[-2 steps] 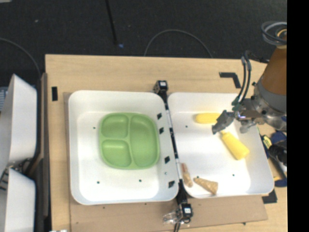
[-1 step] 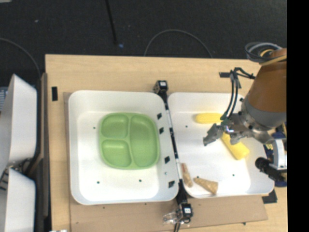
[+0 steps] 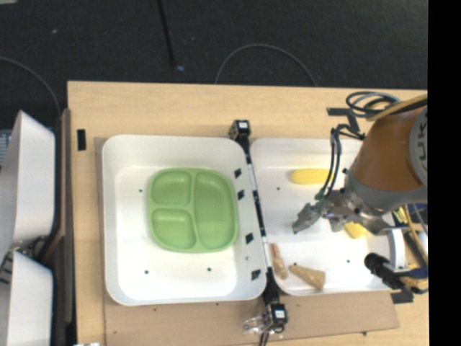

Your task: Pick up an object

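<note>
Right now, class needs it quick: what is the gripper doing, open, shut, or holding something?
Gripper: over the right bin; open or shut cannot be told.

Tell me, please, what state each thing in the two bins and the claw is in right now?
Green divided plate: lying flat in the left bin, nothing on it.
Yellow piece: lying loose near the right bin's far wall.
Tan wedge: lying loose near the right bin's front edge.
Claw: low over the right bin, with nothing visibly held.
</note>
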`<state>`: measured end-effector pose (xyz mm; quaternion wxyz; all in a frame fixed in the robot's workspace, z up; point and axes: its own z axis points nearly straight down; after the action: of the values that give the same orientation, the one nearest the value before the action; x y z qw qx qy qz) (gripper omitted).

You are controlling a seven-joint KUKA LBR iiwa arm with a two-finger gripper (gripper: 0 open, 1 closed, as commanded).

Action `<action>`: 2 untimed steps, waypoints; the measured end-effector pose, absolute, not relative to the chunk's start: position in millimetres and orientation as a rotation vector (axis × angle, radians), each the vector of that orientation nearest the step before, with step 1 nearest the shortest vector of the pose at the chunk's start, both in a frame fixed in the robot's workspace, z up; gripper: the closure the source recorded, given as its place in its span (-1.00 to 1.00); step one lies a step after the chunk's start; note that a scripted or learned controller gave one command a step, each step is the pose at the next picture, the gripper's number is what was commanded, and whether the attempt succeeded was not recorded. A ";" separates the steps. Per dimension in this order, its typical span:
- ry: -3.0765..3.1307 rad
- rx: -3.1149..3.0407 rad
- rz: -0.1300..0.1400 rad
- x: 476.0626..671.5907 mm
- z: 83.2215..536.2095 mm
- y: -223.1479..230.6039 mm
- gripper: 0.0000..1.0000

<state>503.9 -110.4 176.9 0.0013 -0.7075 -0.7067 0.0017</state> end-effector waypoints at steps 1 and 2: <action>-2.219 -2.223 0.004 509.1 127.2 -120.0 -1.00; -2.214 -2.232 -0.004 510.7 140.5 -119.7 1.00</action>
<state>510.7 -119.7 140.5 -0.0012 -0.7099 -0.7043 -0.0012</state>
